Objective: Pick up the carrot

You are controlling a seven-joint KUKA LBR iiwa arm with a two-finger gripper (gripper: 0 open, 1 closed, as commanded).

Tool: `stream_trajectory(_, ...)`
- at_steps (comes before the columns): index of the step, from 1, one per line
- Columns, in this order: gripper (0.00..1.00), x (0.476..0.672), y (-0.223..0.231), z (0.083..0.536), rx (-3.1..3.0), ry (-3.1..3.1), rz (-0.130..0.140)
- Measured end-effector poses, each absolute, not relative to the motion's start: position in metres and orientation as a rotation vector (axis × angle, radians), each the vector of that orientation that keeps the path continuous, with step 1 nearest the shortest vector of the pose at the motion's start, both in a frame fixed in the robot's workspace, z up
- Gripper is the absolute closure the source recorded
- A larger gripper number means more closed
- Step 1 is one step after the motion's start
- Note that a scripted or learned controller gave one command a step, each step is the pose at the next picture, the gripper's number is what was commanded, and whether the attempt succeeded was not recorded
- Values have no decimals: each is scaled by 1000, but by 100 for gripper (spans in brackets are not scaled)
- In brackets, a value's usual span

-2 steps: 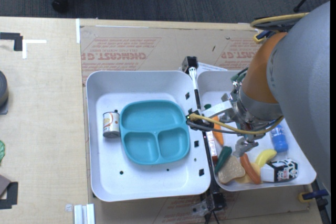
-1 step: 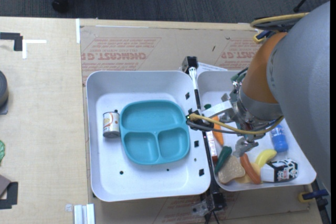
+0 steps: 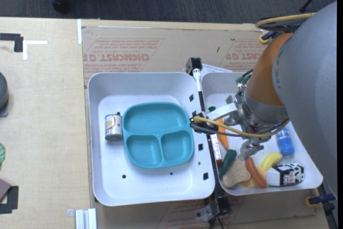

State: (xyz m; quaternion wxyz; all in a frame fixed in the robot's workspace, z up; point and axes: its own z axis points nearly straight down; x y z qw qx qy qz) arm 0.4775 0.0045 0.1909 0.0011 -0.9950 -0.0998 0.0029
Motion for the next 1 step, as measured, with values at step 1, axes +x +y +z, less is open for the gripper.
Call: stream_trajectory(1, 0, 478, 4, 191, -3124, -313, 9)
